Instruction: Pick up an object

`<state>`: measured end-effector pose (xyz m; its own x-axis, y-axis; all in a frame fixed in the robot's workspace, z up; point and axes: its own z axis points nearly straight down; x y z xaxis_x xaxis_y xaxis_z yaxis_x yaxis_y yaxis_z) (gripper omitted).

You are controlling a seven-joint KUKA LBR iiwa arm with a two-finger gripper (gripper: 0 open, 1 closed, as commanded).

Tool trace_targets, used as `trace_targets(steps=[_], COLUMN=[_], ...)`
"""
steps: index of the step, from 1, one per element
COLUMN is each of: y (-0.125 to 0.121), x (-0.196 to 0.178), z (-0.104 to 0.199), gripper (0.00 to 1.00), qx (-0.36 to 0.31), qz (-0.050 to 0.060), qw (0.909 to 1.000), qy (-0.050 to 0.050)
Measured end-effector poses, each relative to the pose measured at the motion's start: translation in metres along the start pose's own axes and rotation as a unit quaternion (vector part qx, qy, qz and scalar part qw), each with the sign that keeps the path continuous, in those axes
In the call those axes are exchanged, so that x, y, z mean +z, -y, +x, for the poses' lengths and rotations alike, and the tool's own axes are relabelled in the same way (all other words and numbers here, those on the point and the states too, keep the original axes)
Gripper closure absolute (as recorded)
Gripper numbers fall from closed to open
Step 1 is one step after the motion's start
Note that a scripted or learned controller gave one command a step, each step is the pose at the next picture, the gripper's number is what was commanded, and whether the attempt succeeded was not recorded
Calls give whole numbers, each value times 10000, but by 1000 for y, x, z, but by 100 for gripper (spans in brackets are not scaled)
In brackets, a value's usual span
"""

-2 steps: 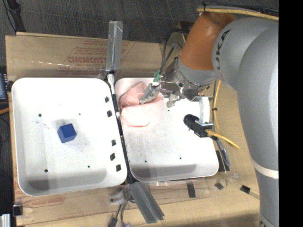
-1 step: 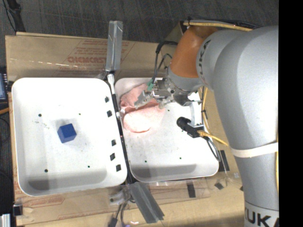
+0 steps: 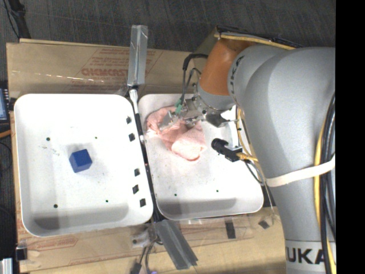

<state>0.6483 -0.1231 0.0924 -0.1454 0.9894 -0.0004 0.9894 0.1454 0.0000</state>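
A blue cube [image 3: 80,160] lies in the left bin [image 3: 34,210], left of its middle. In the right bin [image 3: 194,201], a crumpled pink soft thing [image 3: 158,122] lies in the far left corner. A pale pink rounded lump [image 3: 187,149] sits just in front of it. My gripper [image 3: 181,116] reaches down into the far part of the right bin, right over the pink soft thing and touching or nearly touching it. The wrist hides part of the pink thing.
A grey metal divider [image 3: 137,67] runs between the two bins, with black clips along the left bin's inner wall. The big grey arm [image 3: 291,130] covers the right side of the right bin. Cardboard [image 3: 68,61] lies under both bins.
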Motion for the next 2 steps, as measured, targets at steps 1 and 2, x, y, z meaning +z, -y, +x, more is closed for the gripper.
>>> trace_targets(steps=[1,2], y=[83,83], x=[0,-10], z=[36,36], gripper=[0,100], qx=[-674,-676], qz=[9,14], qw=[9977,9977], qy=[-7,-8])
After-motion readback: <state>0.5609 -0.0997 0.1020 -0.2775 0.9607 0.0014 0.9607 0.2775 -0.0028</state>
